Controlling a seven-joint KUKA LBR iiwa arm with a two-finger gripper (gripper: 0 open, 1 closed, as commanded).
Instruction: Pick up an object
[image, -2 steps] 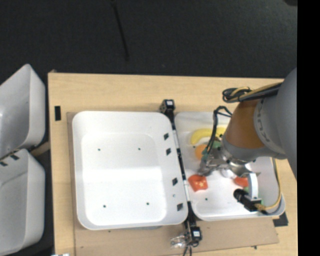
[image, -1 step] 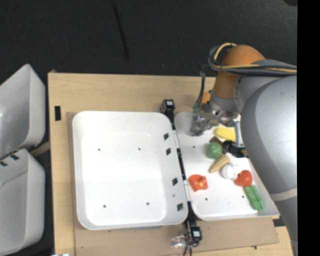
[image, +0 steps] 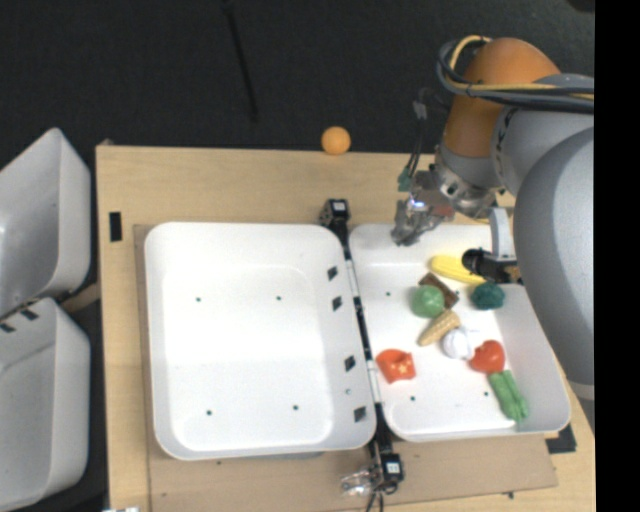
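Here, grey two-finger gripper (image: 407, 232) low over far-left corner of right shallow white bin (image: 440, 415), fingers' state impossible to tell. Small plastic toys clustered nearby: yellow banana (image: 452, 267), green ball (image: 428, 299), red block (image: 396, 366).

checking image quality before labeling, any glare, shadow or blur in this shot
Camera view: even, soft lighting, the left bin bright white but not blown out; the gripper looks slightly blurred at the right bin's far edge; small toys such as the banana are soft yet recognisable; faint shadows under the bins' rims.
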